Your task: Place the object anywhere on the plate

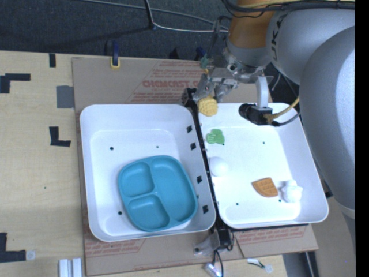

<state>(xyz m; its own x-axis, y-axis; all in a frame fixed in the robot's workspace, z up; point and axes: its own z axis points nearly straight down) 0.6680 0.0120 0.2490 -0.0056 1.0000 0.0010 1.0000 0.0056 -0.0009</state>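
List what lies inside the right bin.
In the right bin: a green piece, a white ball, an orange piece and a white piece. The tool hangs over its far left corner with a yellow item, covering that corner.

Bins (pixel 138 123): smooth white plastic, slight sheen.
Plate (pixel 157 193): matt blue plastic.
Surface (pixel 34 172): pale wood look, matt.
Sheet (pixel 144 79) under the bins: brown cardboard, printed.
Arm (pixel 323 51): glossy grey shell, orange band.

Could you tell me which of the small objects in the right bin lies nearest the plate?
The white round object; the green and orange ones lie farther from the blue plate.
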